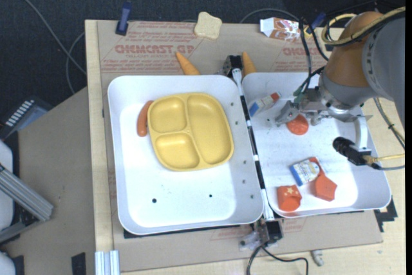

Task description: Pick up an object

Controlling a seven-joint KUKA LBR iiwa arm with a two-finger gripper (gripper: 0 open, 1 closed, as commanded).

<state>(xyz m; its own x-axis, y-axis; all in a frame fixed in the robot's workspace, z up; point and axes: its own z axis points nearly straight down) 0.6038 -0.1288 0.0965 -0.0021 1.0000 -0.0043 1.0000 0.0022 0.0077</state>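
Camera view: arm is reaching in from frame right, tool [295, 114] hanging over the red disc [298, 126] at upper centre of the right bin [373, 196]. To do it well: centre over disc, drop straight, then close. Fingers are looking spread w/ nothing between; can't tell if touching the disc.

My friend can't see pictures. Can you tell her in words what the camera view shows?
A grey robot arm reaches from the right, its claw over a round red toy in the right white bin, which also holds a few more small toys. The left white bin holds a yellow divided plate with a hot dog beside it.
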